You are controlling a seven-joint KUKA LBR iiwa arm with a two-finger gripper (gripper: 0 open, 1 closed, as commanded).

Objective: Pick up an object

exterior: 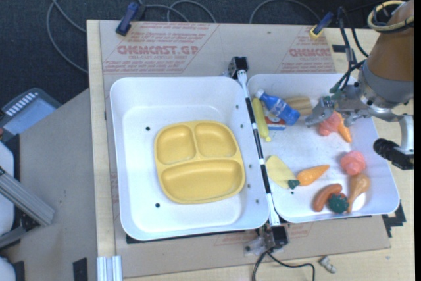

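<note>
Toy foods, the things to pick from, lie scattered in the right bin (pixel 388 197), one of two shallow white bins side by side on the table (pixel 164 43). Largest of all is the table itself, a board with red printed lettering along its far part and blue clamps at its far edge. The left bin (pixel 125 141) holds a yellow divided plate (pixel 197 161) with three compartments, lying flat near the bin's middle. The arm (pixel 391 59) comes in from the right over the far part of the right bin, its orange band above the grey wrist. The jaws (pixel 329 114) hang low over the far middle of that bin, just above a pink toy piece (pixel 329 125) and an orange carrot (pixel 345 132); whether they are open or closed, or hold anything, I cannot tell. Against the bin's left wall lies a long yellow stick-like toy (pixel 261 119), with a blue toy bottle (pixel 279 108) just beside it. Nearer, a pale yellow wedge (pixel 279 171) touches a second orange carrot (pixel 312 174). To the right sits a pink round toy (pixel 353 162). At the near right are a tan toy (pixel 358 189), a red-orange sausage-like toy (pixel 326 196) and a small dark green piece (pixel 339 204), close together.
</note>
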